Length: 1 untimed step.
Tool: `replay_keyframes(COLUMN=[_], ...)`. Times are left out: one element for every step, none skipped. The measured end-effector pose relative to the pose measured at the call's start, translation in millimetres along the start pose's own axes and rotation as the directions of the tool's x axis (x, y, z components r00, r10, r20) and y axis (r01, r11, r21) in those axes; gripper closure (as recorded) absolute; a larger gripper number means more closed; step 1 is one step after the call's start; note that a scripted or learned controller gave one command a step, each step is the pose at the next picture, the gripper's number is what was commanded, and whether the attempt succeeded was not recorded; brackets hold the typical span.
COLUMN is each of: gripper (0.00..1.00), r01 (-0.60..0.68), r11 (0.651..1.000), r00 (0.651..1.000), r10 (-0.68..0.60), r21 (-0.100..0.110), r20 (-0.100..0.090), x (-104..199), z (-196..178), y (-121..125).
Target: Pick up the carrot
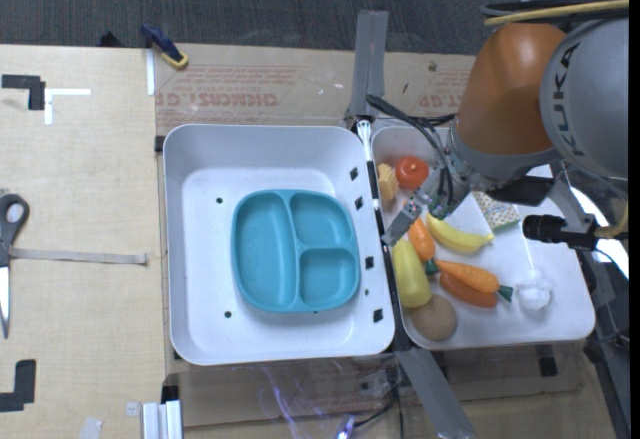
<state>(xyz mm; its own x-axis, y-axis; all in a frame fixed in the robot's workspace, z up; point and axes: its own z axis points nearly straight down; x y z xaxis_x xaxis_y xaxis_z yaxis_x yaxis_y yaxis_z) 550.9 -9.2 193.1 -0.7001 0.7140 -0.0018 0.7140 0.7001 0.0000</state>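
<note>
The carrot (468,280) is long and orange with a green stub at its right end. It lies in the right bin (560,322), toward the front, just below a banana (460,235). My gripper (416,211) hangs low over the left part of that bin, up and to the left of the carrot and apart from it. Its tip is just above a shorter orange piece (421,239) that lies beside the bin's left wall. The arm's orange band and grey wrist cover the back of the bin.
The right bin also holds a red tomato (411,170), a yellow-green fruit (410,273), a brown round item (433,319), a white lump (534,296) and a patterned packet (497,212). The left bin (190,257) holds a blue divided plate (296,250).
</note>
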Motion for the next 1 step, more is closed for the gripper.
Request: replay_keyframes(gripper=[0.0], r01=[0.0], r11=[1.0], r00=[1.0], r10=[0.0], r21=[0.0], r20=[0.0], x=[0.0], z=[0.0], y=[0.0])
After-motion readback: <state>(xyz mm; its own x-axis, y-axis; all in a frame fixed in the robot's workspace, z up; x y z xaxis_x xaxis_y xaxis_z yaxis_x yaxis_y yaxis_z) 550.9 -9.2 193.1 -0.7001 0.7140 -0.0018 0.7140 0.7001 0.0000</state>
